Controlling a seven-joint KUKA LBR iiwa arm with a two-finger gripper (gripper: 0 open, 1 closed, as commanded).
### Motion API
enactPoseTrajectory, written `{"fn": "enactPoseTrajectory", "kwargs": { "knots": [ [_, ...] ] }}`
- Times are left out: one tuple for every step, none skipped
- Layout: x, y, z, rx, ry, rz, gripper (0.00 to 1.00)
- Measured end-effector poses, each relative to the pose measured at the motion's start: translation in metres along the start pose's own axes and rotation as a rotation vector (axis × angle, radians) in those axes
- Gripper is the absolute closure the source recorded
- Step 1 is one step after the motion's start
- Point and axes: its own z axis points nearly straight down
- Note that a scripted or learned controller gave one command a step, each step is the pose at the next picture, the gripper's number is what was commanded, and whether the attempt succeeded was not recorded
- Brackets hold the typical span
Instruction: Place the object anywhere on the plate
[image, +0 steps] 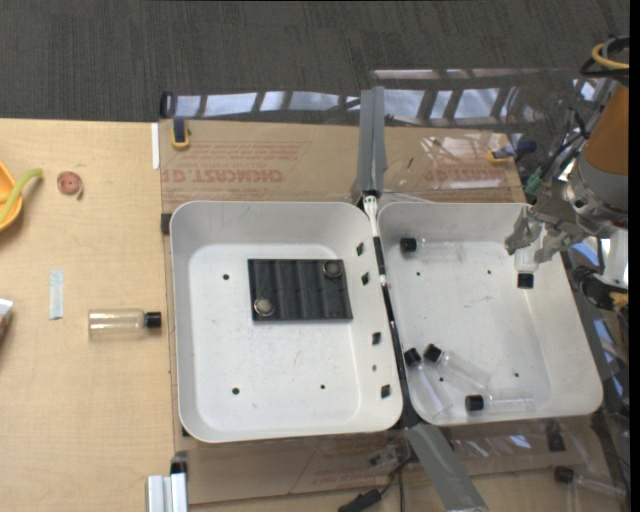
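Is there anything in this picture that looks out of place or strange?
Yes. One clear vial with a black cap lies on its side on the wooden bench, left of the left bin, while similar vials lie in the right bin. The dark plate in the left bin sits square.

We are looking at a robotics lab or test cell. Two shallow white plastic bins (200, 330) are sitting side by side on a light wooden surface (80, 400), taped over flattened brown cardboard (250, 165) with printed lettering. A grey robot arm with an orange band (605, 150) is reaching in from the right, beside a clear plastic guard panel (450, 110). Dark grey office carpet (200, 50) is lying beyond.
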Motion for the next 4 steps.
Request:
{"fn": "enactPoseTrajectory", "kwargs": {
  "knots": [
    [-0.022, 0.073, -0.051, -0.003, 0.0, 0.011, 1.0],
    [-0.019, -0.017, 0.013, 0.001, 0.001, -0.03, 1.0],
    [-0.02, 0.068, 0.015, -0.002, 0.0, 0.205, 1.0],
    [-0.038, -0.102, 0.05, 0.002, 0.002, 0.258, 1.0]
  ]
}}
